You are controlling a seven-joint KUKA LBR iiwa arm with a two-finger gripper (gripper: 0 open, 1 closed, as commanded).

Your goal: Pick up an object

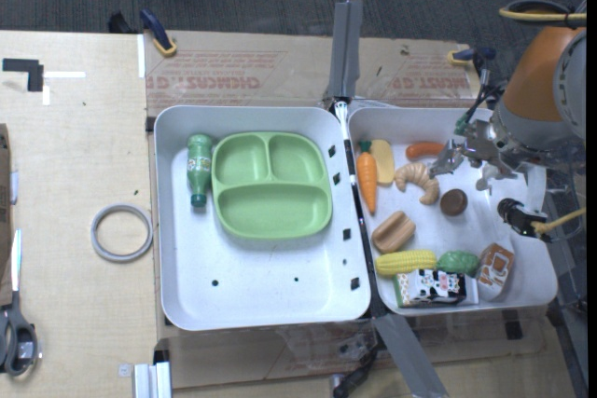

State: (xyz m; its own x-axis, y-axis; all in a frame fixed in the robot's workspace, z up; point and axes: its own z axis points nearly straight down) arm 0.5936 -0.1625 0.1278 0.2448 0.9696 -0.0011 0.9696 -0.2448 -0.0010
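Two white bins [177, 294], pincer [466, 165] above right bin's toys

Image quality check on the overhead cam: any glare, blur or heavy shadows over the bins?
Camera view: lighting is even and soft, with only faint shadows beside the green plate and the green bottle; the white bins read bright but keep their edge detail; the toy food, such as the carrot, is fairly sharp; the gripper area looks cluttered and slightly soft; the floor at the top is dim.

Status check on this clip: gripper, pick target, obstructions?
Gripper low over right bin, nothing seen held. Croissant nearest. Sausage and brown ball close by.
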